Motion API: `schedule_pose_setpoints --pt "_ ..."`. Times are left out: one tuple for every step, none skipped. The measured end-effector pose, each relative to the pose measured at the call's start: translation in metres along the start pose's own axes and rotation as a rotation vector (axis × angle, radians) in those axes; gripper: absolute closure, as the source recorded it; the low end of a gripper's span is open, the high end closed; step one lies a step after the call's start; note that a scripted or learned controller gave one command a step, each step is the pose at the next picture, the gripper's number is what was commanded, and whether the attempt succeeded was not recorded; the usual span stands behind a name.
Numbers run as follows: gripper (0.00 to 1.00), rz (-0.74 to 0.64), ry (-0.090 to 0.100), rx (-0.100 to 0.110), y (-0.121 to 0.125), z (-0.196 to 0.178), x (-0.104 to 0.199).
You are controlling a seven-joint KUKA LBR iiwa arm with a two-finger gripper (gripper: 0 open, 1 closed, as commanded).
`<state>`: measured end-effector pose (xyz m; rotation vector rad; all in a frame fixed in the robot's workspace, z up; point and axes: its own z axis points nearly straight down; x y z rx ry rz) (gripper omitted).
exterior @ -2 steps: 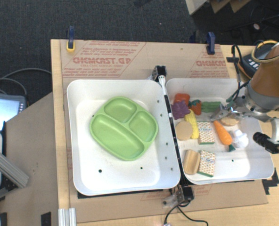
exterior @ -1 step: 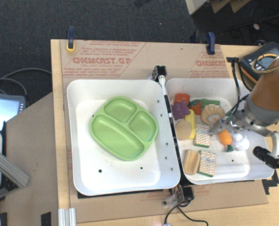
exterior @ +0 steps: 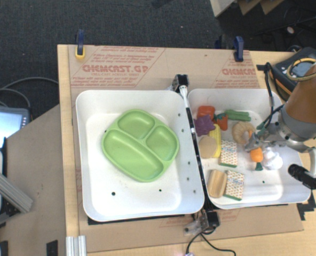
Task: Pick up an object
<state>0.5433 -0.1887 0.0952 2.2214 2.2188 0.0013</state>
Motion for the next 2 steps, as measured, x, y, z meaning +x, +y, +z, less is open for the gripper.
schedule_pose_setpoints --pt "1.0 -0.008 -0.002 -0.006 0.041 0.009 0.064" --pt "1.0 -0.012 0.004 -0.008 0.026 -0.096 0.162"
